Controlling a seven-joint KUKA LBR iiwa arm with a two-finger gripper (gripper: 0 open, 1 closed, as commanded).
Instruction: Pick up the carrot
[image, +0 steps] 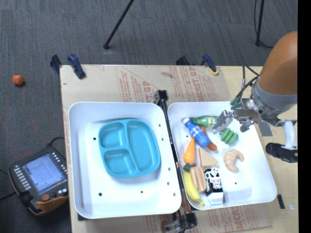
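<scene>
The arm's rounded orange band (286, 62) looms nearest the lens, grey wrist below it. The gripper (226, 121) hangs over the right bin (252, 176), fingers slightly spread, pinching nothing. Just beside it lies a ridged green vegetable (229, 136); farther left, a blue bottle (198, 135). The carrot (189, 152), a smooth orange cone with its tip pointing down, rests against that bottle's left side, above the banana (191, 188).

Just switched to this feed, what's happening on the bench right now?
The arm is reaching in over the right bin, its gripper hovering near the green bottle and the green pickle-like piece. The carrot lies untouched in that bin, beside the blue bottle. A blue divided plate sits in the left bin.
</scene>
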